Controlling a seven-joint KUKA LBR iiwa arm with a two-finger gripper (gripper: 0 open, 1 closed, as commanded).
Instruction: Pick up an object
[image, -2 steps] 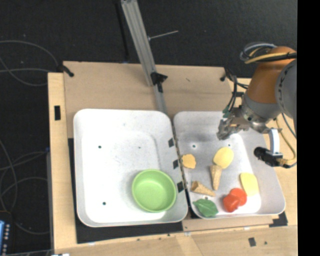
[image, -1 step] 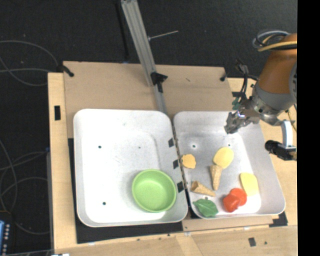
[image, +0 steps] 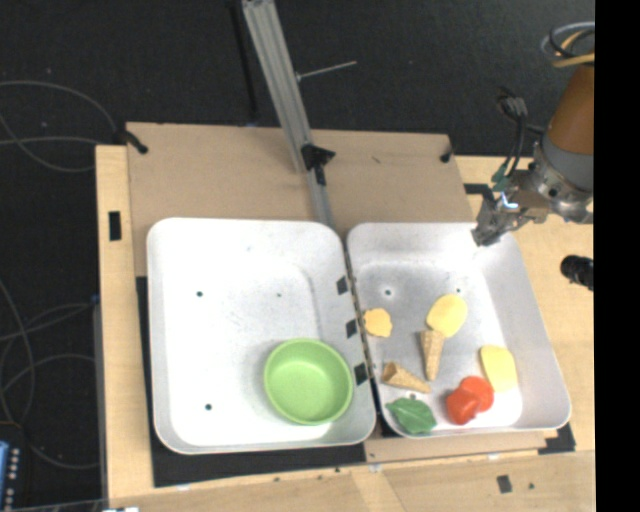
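My small dark metal gripper (image: 487, 232) hangs upper right; I can't tell its grip. Next, I reach toward the yellow plastic ice-cream cone (image: 440, 330).

It looks like a robot lab. A wooden bench (image: 280, 175) holds two white bins (image: 215, 270) with toy food (image: 445, 314) inside. A metal pole (image: 285, 90) stands behind, and black wires (image: 40, 120) lie on the dark floor.

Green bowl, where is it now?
The green bowl sits in the left bin, at its near right corner, beside the divider between the bins.
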